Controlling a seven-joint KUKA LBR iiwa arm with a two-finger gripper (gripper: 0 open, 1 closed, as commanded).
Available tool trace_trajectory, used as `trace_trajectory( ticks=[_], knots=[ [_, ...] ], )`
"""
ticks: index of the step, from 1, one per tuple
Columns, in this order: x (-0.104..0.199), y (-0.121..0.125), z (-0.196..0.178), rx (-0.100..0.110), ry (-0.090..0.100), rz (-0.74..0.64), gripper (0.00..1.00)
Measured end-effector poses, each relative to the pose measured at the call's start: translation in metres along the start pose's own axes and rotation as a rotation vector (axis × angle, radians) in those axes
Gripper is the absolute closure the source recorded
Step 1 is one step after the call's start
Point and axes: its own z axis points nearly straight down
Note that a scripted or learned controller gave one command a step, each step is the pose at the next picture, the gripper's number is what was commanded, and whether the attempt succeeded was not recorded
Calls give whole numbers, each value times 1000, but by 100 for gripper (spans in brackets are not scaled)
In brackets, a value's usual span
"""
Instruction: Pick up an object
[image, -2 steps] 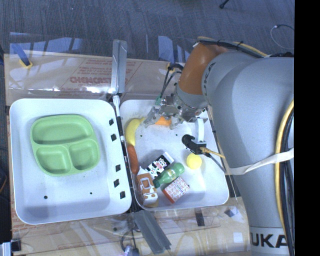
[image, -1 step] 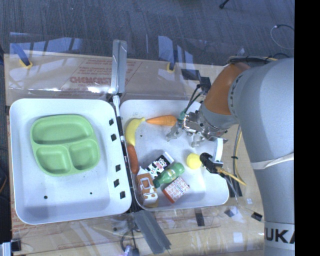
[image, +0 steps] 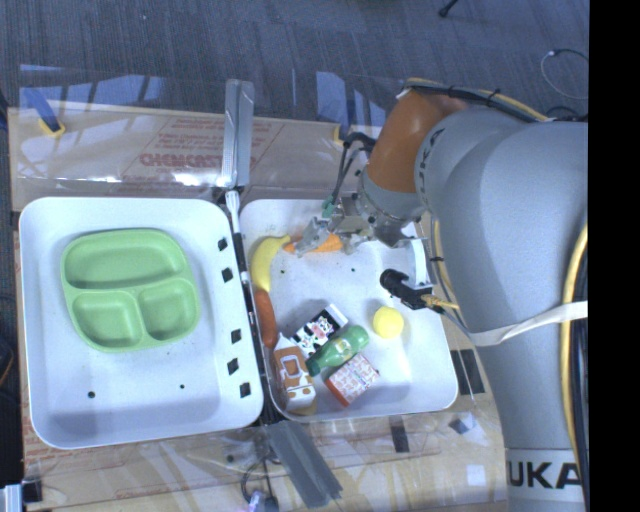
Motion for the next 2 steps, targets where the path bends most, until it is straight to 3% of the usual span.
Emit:
trace_trajectory(
  ticks=[1, 2],
  knots=[
    [-24, -7, 4, 22, 10, -318, 0],
    [-53, -8, 6, 27, 19, -354, 0]
  ],
)
